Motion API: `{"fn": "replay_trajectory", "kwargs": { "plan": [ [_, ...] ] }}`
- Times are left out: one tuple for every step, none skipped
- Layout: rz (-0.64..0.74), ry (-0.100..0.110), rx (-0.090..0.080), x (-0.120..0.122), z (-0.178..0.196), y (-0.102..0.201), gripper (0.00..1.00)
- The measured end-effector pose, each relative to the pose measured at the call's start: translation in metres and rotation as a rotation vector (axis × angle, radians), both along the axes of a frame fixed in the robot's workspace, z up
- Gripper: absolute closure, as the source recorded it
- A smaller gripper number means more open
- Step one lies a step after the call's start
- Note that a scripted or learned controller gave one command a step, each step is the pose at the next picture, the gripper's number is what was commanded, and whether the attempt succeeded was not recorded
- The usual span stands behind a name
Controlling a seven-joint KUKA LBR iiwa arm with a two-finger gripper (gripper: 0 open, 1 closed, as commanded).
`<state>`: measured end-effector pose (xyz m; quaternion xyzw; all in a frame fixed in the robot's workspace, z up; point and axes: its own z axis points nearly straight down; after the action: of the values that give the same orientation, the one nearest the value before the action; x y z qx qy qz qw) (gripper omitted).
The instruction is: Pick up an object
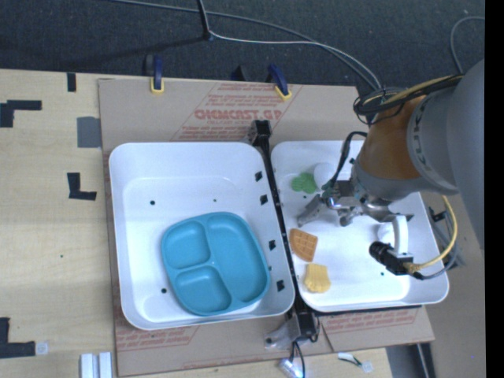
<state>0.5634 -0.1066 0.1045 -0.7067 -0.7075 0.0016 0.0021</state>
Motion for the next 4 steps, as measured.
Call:
{"fn": "replay_trajectory", "kwargs": {
  "plan": [
    [-0.001, -0.006, -0.001, 0.0, -0.02, 0.0, 0.0],
    [-0.001, -0.007, -0.002, 0.001, -0.009, 0.0, 1.0],
    [-0.001, -0.01, -0.001, 0.007, 0.052, -0.002, 1.0],
    [-0.001, -0.008, -0.001, 0.002, 0.097, -0.008, 1.0]
  ]
}}
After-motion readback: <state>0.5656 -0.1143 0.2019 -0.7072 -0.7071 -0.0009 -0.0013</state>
